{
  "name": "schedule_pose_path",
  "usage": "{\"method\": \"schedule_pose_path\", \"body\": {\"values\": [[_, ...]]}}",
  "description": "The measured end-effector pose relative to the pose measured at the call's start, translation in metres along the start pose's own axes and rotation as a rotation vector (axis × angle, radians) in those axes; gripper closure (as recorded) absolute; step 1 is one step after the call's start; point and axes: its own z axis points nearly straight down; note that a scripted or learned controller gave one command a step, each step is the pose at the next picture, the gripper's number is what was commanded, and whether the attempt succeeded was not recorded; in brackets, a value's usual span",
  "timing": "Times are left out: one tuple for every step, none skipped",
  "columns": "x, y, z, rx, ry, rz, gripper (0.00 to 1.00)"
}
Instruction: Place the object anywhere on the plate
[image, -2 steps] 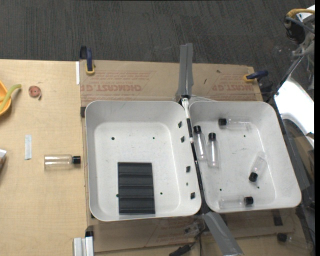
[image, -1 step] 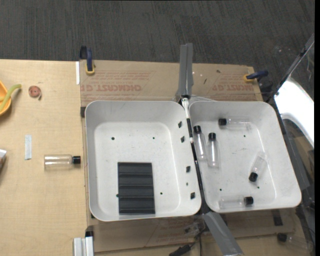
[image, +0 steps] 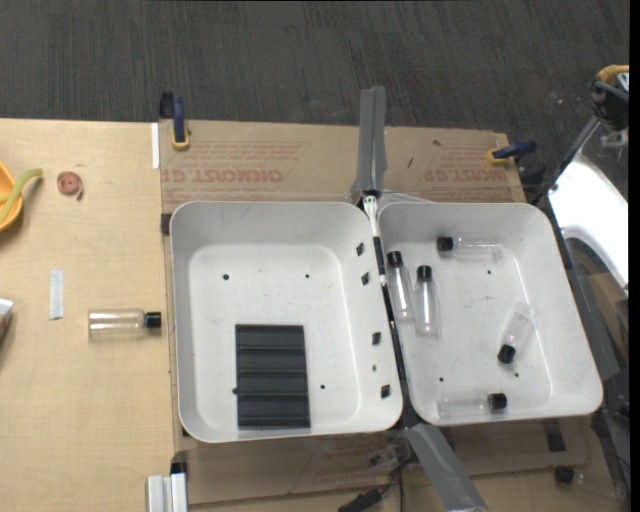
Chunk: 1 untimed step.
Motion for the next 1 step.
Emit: {"method": "schedule_pose_path", "body": {"values": [[-0.0577,0.0306,-0.0084,0.001,0.000,-0.076,0.00]]}}
